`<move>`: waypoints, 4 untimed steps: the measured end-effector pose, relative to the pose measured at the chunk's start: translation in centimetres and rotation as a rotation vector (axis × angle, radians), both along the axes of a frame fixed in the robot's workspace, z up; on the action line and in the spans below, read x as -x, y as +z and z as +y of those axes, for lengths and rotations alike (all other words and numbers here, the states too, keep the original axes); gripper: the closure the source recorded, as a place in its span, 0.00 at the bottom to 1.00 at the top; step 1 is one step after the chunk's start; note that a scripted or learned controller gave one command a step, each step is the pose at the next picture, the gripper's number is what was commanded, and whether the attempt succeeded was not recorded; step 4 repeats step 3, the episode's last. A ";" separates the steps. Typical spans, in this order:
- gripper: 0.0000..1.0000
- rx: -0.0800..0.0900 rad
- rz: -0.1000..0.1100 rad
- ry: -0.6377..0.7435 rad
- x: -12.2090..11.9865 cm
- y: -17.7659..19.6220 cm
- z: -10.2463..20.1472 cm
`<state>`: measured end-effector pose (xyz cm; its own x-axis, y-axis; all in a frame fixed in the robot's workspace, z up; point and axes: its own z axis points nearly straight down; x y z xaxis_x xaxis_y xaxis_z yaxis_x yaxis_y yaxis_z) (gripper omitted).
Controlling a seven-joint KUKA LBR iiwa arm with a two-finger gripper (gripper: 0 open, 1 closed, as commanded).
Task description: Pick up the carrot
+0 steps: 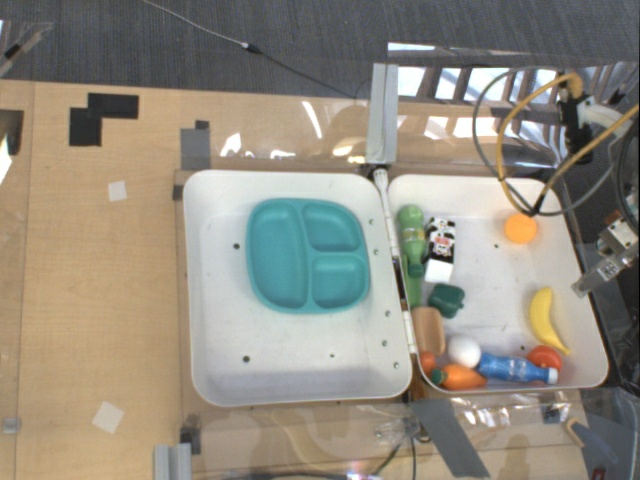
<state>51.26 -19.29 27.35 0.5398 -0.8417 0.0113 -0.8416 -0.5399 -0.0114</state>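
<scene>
- Carrot (461, 376): lies on its side in the lower-left corner of the right bin (495, 196), against the bottom wall, orange with nothing on top of it.
- Left of frame: bare wooden bench (90, 318) with black marker shapes (100, 116) in the upper left.
- Left bin (215, 368): sits centre-left of frame and holds a teal divided plate (306, 254), flat, in its upper middle, well apart from the bin walls.
- Right bin, along the shared divider: green bottle (410, 236) lies lengthwise near the top; just right of it a black-and-white carton (440, 242); below that a dark green block (446, 297).
- Lower down by the divider: tan bread-like piece (427, 326), just above the carrot; cannot tell whether they touch.
- White ball (464, 350) touches or nearly touches the carrot's upper edge.
- Blue bottle (515, 370) lies on its side just right of the carrot, along the bottom wall; red tomato-like item (546, 358) at its far end.
- Yellow banana (546, 320) in the lower right of the bin; orange ball (520, 229) upper right, alone.
- Right edge of frame: cables (530, 128) and grey arm hardware (610, 253) sit outside the bin rim, well apart from the carrot.
- Tool state: cannot tell; nothing is seen pinching the carrot.
</scene>
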 end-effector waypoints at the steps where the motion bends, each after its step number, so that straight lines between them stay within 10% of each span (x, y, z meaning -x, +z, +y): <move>1: 1.00 -0.007 0.018 0.078 2.6 -9.9 0.3; 2: 1.00 0.003 0.004 0.276 1.2 5.2 -0.6; 3: 1.00 0.005 0.004 0.737 1.7 2.3 -0.2; 4: 1.00 0.005 0.004 0.737 1.7 2.3 -0.2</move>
